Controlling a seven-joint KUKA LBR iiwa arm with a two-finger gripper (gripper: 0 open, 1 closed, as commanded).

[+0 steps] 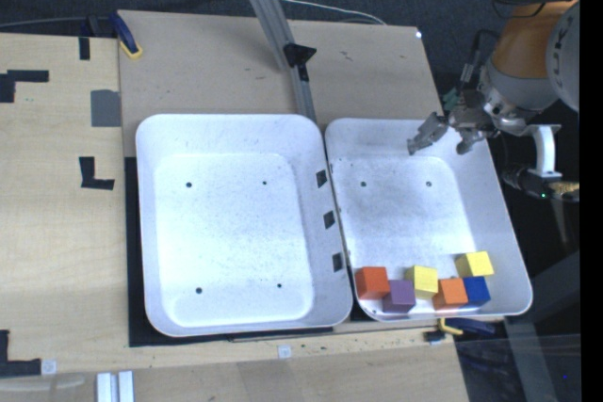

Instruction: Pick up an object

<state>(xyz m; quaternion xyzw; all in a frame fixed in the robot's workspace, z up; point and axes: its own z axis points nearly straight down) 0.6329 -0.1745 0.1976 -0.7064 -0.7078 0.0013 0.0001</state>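
Blocks [424, 285] clustered near edge, right bin [490, 193]; fingers [443, 138] apart.

The arm [537, 42] is cut off by the right edge.

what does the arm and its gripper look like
The arm is rounded, grey, with an orange band above the wrist. Thin dark cables run near the wrist. The gripper is small, grey metal, with two slim dark-tipped fingers.
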